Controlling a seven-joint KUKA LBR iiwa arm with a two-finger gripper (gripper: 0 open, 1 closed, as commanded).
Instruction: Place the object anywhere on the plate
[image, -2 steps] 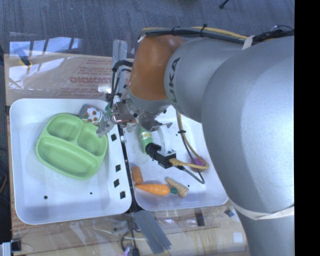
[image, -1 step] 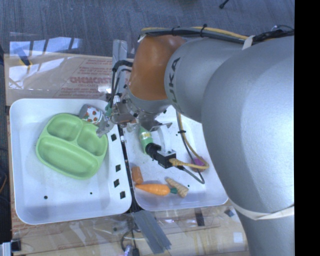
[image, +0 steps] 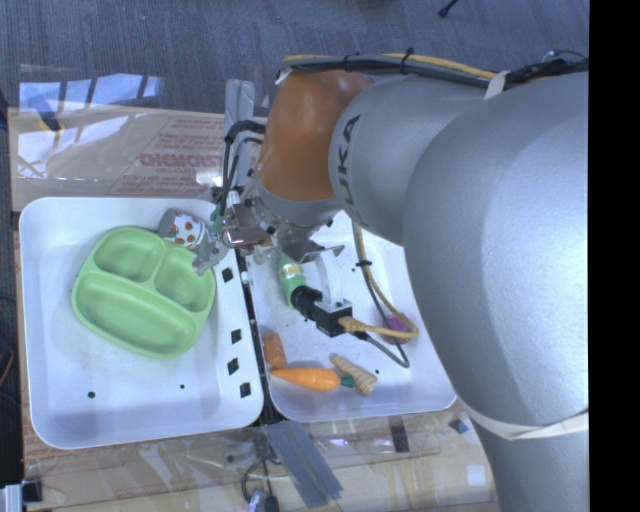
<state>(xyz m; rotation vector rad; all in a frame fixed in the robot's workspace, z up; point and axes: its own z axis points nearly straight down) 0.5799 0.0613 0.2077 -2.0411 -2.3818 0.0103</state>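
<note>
**Spotted toy carried over the plate's top edge**

The gripper (image: 205, 240) hangs over the upper right rim of the green plate (image: 140, 295), which lies in the left bin (image: 50, 400). A small white toy with red spots (image: 182, 229) sits between its 2 fingers, clamped there so it can be carried across the divider. It appears lifted clear of the plate, just above the plate's top corner, so release is likely close. A carrot (image: 308, 379) and other small pieces remain in the right bin (image: 420, 385), untouched by this move.
</note>
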